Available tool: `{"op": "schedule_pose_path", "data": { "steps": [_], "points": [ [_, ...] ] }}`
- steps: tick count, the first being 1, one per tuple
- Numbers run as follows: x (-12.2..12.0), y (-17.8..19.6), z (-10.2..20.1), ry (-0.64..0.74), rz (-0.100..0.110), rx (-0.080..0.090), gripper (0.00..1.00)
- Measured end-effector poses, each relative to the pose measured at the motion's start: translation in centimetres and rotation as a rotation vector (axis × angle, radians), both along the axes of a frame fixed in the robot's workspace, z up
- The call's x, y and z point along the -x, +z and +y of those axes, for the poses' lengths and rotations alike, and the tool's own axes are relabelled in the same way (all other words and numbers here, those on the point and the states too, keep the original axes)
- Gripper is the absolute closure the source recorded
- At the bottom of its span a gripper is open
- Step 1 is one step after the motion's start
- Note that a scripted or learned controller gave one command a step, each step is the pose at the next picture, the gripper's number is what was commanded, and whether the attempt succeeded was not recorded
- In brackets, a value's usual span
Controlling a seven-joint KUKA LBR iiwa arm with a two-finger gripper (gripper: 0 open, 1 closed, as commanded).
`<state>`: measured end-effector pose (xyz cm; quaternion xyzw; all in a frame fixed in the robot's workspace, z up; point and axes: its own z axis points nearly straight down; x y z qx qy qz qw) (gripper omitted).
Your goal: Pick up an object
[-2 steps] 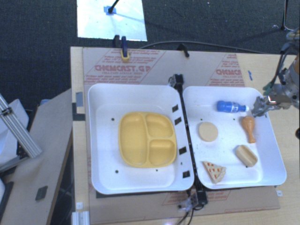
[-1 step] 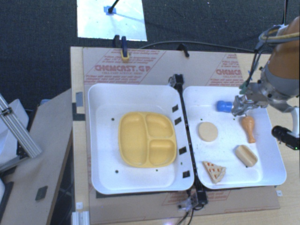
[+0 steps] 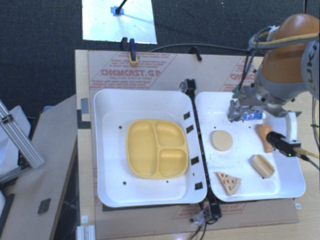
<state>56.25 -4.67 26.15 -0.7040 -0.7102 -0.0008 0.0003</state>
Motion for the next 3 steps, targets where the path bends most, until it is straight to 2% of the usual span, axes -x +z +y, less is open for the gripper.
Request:
{"op": "schedule_pose_path", "data": {
  "steps": [2,3],
  "points": [
    [-3.3,-1.7,9.5,0.001,-0.002,-0.001,1.0],
    [-6.2,-1.7,13.8,0.0,-0.003,-0.001,1.0]
  ]
}}
